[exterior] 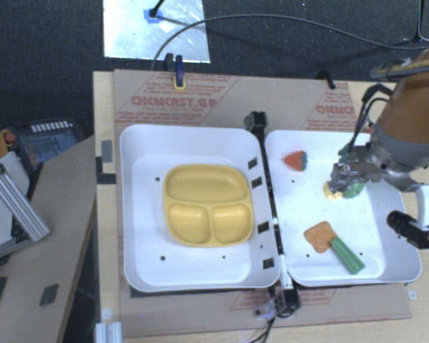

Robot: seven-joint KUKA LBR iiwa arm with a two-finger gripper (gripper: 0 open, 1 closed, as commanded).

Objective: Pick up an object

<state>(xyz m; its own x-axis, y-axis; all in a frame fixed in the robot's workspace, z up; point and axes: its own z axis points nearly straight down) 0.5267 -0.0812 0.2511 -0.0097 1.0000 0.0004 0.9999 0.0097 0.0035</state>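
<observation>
Two shallow white bins sit side by side on a cardboard-covered bench, their smooth plastic walls meeting at a dark hinged seam. The left bin (139,148) holds a pale yellow plate (207,204), a glossy, rounded-cornered tray moulded into three compartments, one wide one at the back and two smaller ones in front.

Taking that plate as the landmark, the right bin (393,263) lies just to its right, across the seam. Right of the plate's back edge rests a small orange-red toy (296,161) with a bit of green on top, rounded and matte. Right of the plate's front edge lies a flat tan cracker-shaped piece (319,236), and touching it on its far side is a green cylinder (347,256), smooth and lying at a slant.

Further right of the plate, well past the red toy, the gripper (343,184) is low over the bin floor. Green and pale yellow bits (351,189) show right at its tip, but whether the fingers are spread or pinching anything cannot be told; the metal parts blur together there.

The grey arm (407,148) comes in from the right, its orange band (415,98) above the wrist, with the wrist bent downward and toward the plate.
</observation>
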